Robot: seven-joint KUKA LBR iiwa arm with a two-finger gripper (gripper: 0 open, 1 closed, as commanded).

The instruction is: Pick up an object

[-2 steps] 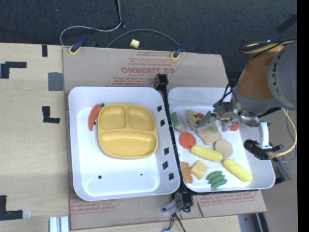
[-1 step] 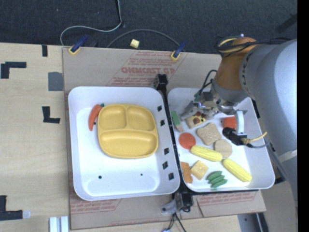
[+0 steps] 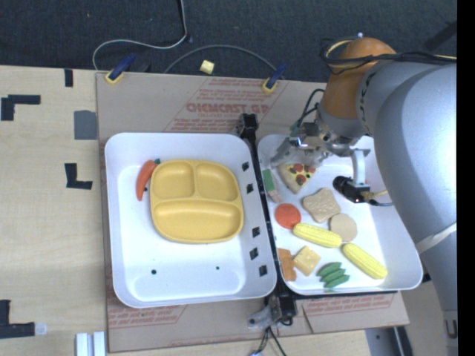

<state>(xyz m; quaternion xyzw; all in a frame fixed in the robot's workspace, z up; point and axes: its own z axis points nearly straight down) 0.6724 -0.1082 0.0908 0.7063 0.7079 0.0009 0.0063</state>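
While the tool [image 3: 303,145] hangs over the right bin [image 3: 397,273], its grip unreadable from here, the pizza slice [image 3: 297,176] lies just below; crowded toast [image 3: 320,203] and tomato [image 3: 288,215] nearby could spoil a grab.

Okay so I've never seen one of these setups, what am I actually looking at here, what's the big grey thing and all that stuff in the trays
The big grey shape is a robot arm, photographed from one camera fixed above the bench. Its gripper is low over the right bin, near a toy pizza slice; nothing visibly sits between its fingers. That bin also holds toy food: bread, a tomato, two corn cobs, a cheese cube and a green pea pod. The left bin holds a yellow divided plate and a carrot.
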